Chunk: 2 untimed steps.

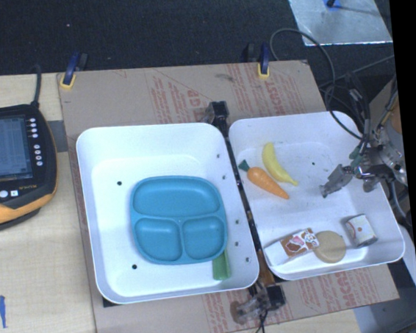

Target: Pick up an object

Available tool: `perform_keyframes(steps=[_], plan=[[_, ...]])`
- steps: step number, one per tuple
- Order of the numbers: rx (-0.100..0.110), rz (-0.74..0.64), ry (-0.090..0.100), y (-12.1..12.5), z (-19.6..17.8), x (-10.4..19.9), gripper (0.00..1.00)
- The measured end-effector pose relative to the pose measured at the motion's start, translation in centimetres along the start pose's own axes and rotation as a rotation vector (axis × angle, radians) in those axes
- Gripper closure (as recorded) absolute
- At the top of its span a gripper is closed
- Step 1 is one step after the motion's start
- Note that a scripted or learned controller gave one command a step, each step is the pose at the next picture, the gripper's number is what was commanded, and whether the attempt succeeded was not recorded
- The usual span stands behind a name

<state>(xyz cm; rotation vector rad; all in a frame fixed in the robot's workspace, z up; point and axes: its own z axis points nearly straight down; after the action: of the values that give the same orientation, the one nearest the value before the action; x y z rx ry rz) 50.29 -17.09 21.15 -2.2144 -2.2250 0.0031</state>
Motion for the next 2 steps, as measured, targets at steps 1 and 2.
perform_keyframes(steps=[1,2], plan=[[0.003,-0.003,0.000,3.2,3.6,6.5,0.00],[0.004,-0.003,-0.001,6.4,11.6,6.6,0.00]])
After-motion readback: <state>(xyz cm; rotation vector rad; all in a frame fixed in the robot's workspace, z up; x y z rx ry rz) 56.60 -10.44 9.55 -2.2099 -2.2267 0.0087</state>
